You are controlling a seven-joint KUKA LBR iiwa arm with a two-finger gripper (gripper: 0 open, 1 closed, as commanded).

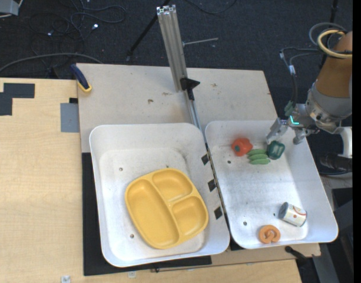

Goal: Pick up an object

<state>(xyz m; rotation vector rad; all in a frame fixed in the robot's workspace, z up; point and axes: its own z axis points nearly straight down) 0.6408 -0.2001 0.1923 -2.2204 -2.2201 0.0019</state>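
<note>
Orange ring [269,234] lies far from gripper [288,132].

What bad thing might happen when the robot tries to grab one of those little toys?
The gripper hovers by the right bin's far rim, so going down it might bump that wall. The dark green piece, the light green one and the red one sit crowded together, so it might push them apart or pinch two at once. They also look small and rounded, so one could slip out.
</note>
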